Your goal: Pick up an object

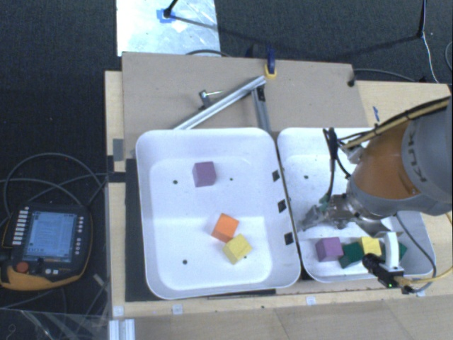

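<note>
The right bin [306,163] holds a purple cube [328,248], a dark green block [350,256] and a yellow block [371,245], bunched along its near wall. My gripper [317,216] hangs low over this bin, just above and to the left of the purple cube; the grey arm with its orange band [382,170] covers the bin's right half. In the left bin [163,190] lie a purple cube [204,173] toward the back, an orange cube [225,227] and a yellow cube [238,248] touching it in front.
A metal bar [223,103] lies slanted on the brown board behind the bins. A teach pendant [46,243] with cables sits on the floor to the left. Black cables run along the arm above the right bin.
</note>
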{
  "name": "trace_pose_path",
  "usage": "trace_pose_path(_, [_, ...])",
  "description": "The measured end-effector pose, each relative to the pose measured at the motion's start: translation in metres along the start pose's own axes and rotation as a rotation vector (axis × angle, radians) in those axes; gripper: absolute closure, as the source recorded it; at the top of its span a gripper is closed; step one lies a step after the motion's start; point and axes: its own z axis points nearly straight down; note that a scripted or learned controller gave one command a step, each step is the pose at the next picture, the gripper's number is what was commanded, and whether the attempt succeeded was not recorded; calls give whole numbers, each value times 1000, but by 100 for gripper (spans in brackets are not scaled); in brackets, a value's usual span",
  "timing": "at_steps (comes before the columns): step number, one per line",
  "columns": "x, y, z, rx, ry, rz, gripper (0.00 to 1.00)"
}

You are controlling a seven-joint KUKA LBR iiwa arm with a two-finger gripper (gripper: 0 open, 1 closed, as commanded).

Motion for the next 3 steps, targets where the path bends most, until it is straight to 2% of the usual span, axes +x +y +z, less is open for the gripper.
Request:
trace_pose_path(1, [0,2,-14,-8,-1,-2,100])
trace_pose_path(3, [-6,0,-114,-14,-2,-4,100])
